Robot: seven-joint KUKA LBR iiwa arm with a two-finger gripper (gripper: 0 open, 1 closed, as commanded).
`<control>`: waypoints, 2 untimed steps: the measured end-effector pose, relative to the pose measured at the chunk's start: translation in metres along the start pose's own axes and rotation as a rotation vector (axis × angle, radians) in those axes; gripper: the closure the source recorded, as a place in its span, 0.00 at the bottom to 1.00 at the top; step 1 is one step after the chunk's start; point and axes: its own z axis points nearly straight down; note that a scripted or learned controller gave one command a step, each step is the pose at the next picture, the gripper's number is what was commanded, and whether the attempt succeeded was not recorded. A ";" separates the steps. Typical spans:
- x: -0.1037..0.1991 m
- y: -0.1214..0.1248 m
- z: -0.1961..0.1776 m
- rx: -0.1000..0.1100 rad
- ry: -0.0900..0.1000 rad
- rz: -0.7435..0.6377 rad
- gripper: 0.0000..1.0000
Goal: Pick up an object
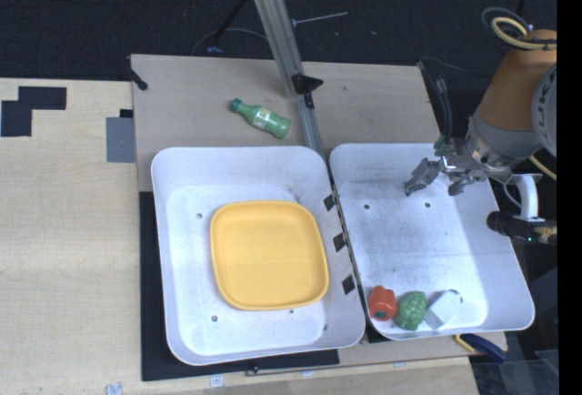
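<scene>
Two white bins sit side by side on the bench (382, 84). In the left bin (182, 184) we see a yellow plate (268, 254) lying flat near the middle. The right bin (491, 293) holds three small things bunched at its near edge: a red pepper (382, 302), a green lump (410, 310) touching it, and a white-grey block (442, 308) just beside that. We see the pincer (440, 180) over the far part of the right bin, fingers spread and pinching nothing, well apart from the three things. A green bottle (260, 117) lies on its side on the bench beyond the left bin.
</scene>
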 end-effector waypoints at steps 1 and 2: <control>0.001 -0.007 0.061 -0.001 0.000 0.000 0.00; 0.000 -0.006 0.048 -0.006 -0.001 0.001 1.00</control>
